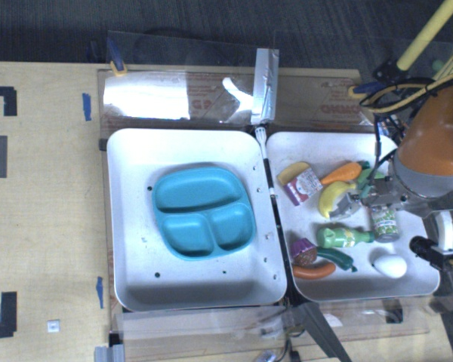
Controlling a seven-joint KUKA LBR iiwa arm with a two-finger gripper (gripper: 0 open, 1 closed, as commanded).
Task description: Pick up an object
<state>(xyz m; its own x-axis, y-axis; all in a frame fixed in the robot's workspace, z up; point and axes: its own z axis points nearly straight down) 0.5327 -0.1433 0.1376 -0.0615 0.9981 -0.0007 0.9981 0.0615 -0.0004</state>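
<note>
My pincer [356, 200] sits low beside the banana [332, 197] in the crowded right bin [419, 281], its spread unreadable to me, so I risk nudging neighbours or grabbing nothing.

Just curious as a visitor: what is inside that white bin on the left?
A blue divided tray lies in the left bin, its three compartments bare. The bin floor beneath the tray is covered, so unseen.
</note>
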